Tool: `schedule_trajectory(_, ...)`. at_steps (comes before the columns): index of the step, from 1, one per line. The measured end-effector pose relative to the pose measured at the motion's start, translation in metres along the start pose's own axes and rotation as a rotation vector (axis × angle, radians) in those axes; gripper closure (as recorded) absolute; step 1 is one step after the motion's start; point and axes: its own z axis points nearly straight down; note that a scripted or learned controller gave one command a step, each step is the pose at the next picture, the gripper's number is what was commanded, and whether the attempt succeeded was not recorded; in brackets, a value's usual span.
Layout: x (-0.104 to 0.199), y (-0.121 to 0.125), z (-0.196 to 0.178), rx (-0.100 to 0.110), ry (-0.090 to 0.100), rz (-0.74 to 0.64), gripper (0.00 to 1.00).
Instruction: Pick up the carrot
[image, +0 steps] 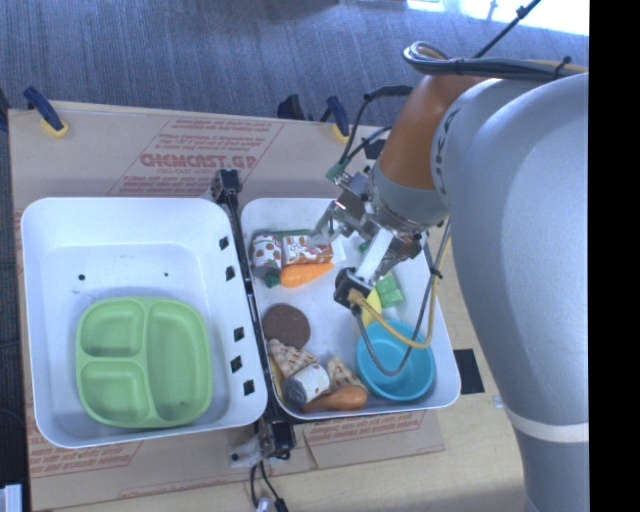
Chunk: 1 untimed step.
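Note:
The carrot (306, 272), a short orange piece, lies in the upper left part of the right bin (258, 222). It rests against the lower edge of a printed snack packet (279, 249). My gripper (328, 232) hangs just above and to the right of the carrot, close over the packet's right end. The arm's grey body and orange band hide the bin's upper right corner. Nothing shows as held.
The right bin also holds a brown round disc (286, 324), a blue bowl (398, 368), a yellow-green piece (383, 295), a small can (307, 383), a shell-like toy (290, 355) and an orange-brown roll (338, 399). A green divided plate (145, 362) lies in the left bin (60, 235).

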Motion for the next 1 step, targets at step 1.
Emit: schedule_trajectory(1, -0.0346, 0.0192, 0.1494, 0.014, -0.008, -0.045, 0.0)
